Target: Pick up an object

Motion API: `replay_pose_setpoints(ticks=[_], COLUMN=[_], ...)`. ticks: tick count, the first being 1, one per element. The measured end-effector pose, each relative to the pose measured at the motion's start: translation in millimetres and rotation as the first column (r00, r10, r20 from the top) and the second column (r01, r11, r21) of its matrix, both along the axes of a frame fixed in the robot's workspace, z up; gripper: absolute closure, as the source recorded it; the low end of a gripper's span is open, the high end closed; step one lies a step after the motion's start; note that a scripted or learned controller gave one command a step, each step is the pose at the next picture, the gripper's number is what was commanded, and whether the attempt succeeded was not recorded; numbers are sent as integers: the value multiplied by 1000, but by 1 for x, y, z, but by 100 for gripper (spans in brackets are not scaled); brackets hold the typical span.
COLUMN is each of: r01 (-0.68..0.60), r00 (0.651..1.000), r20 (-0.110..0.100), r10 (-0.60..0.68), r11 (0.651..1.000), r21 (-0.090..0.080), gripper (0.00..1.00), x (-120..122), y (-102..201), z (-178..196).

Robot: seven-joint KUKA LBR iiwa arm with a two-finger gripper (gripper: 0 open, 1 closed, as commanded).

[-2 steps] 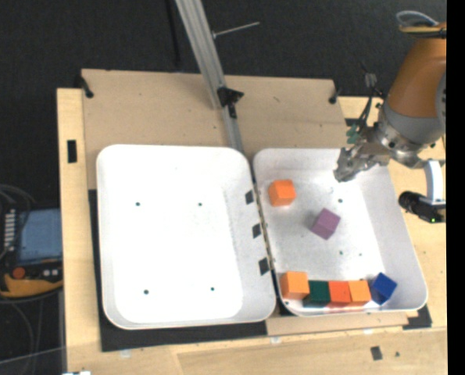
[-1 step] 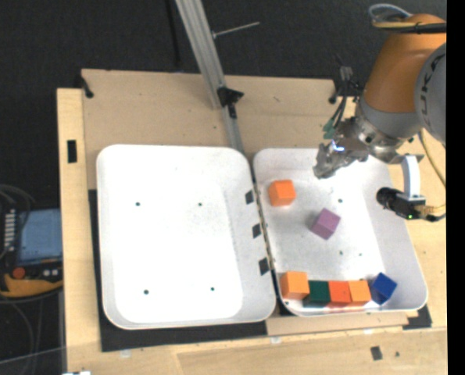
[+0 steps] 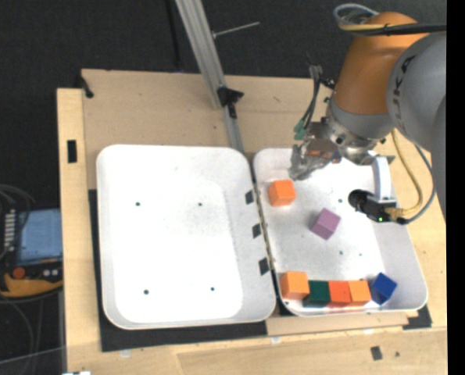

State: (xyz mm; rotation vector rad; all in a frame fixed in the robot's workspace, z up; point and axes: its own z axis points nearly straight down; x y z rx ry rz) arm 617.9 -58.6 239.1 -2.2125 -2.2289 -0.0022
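One fixed camera looks down aslant on both bins (image 3: 177, 156).

No text, label or number can be read anywhere

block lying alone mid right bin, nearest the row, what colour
Purple block, clear in the camera view.

The arm (image 3: 408, 76) reached in from the upper right, its orange band above the wrist facing the camera. The wrist bent downward and leftward, and the gripper (image 3: 304, 165) hung low at the end of it, pointing down, cables trailing beside it.
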Motion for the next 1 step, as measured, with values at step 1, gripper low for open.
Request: replay_pose_setpoints(ticks=[1], r01=[-1], r00=[1000], r20=[2], r10=[1], r11=[1000], r21=[0], gripper=[100], x=[13], y=[56], z=[8])
